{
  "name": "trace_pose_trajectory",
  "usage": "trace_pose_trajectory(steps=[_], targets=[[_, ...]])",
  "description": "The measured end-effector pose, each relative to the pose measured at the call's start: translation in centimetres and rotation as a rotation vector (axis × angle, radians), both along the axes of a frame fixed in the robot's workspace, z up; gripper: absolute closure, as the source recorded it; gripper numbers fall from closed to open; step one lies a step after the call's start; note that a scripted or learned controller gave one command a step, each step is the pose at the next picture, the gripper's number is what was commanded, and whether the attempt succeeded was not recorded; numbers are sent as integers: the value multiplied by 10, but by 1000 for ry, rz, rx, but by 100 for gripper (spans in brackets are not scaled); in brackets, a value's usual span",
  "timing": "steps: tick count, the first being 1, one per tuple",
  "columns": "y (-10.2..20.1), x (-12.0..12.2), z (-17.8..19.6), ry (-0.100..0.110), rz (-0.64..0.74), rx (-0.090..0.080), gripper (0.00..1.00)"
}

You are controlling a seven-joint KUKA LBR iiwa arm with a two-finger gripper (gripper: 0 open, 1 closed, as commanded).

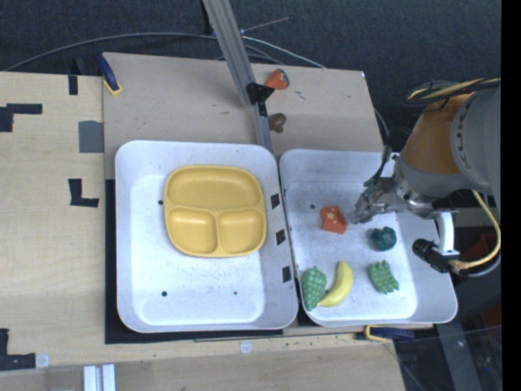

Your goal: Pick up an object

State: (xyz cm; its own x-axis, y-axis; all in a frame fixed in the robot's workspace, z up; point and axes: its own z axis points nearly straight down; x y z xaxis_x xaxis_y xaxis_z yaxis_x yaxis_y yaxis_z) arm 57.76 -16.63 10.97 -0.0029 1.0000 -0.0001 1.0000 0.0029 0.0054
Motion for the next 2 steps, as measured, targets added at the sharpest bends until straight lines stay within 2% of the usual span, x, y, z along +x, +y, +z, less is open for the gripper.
trace_pose_trajectory(steps=[2], targets=[[4, 1, 95, 1, -1, -1, 100]])
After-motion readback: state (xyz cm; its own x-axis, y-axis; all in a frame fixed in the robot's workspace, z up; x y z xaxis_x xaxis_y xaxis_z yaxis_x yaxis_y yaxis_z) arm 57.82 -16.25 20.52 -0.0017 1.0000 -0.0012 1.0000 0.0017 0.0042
